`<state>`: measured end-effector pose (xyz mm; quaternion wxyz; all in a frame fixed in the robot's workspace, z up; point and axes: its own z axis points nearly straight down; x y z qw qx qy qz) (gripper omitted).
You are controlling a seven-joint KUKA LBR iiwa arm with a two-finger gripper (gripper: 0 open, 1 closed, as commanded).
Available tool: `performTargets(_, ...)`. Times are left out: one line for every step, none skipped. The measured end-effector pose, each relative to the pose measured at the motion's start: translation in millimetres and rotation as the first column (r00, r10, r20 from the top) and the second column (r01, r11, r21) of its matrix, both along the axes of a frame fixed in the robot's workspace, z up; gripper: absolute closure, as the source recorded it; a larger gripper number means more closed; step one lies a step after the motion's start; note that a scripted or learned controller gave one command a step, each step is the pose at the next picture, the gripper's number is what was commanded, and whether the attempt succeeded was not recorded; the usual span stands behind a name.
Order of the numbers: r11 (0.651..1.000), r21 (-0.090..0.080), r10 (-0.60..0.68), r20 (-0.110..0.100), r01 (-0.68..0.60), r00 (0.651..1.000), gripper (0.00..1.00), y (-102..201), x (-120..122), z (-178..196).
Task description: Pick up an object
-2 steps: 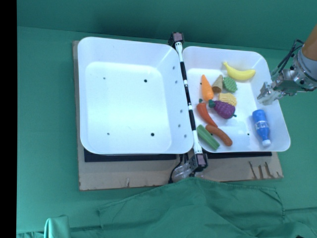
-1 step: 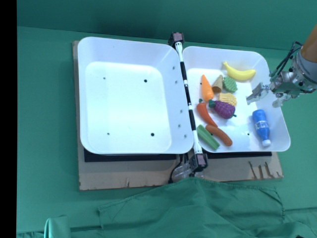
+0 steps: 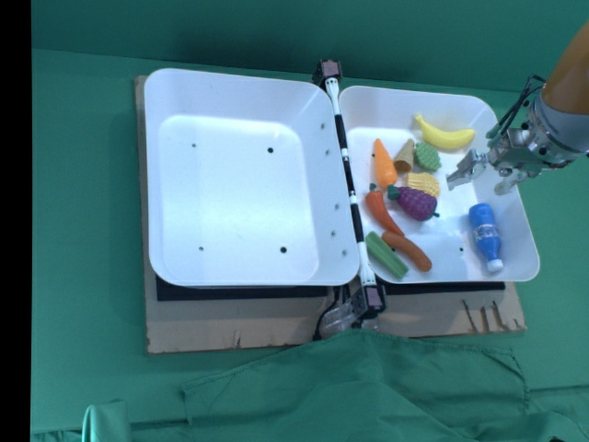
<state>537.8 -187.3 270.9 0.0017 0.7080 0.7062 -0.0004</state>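
The right white bin (image 3: 515, 205) holds several toy foods. A yellow banana (image 3: 444, 134) lies at the back, with an orange carrot (image 3: 384, 163), a small cone (image 3: 404, 156), a green piece (image 3: 427, 157) and a yellow corn (image 3: 423, 183) in front of it. A purple grape bunch (image 3: 414, 203) sits mid-bin. Nearer the front lie a second carrot (image 3: 379, 212), a green cucumber (image 3: 386, 255) and an orange sausage (image 3: 407, 250). A blue bottle (image 3: 484, 233) lies at the right. My gripper (image 3: 483, 180) hangs open above the bin's right side, just behind the bottle, with nothing between its fingers.
The left white bin (image 3: 175, 95) sits beside the right one, joined by a black-and-white divider rail (image 3: 348, 178). Both rest on a cardboard sheet (image 3: 230, 325) over green cloth. A fold of cloth (image 3: 368, 385) rises at the front.
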Motion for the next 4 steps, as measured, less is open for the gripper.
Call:
performTargets(1.0, -0.003, -0.001, 0.01, 0.001, 1.0, 0.0, 0, 14, -77)
performTargets(1.0, -0.005, -0.004, 0.01, 0.005, 1.0, 1.0, 0, 14, -68)
performTargets(1.0, -0.004, -0.005, 0.008, 0.005, 1.0, 0.0, 0, 14, -69)
performTargets(1.0, -0.008, -0.008, 0.015, 0.008, 1.0, 1.0, -2, 15, -56)
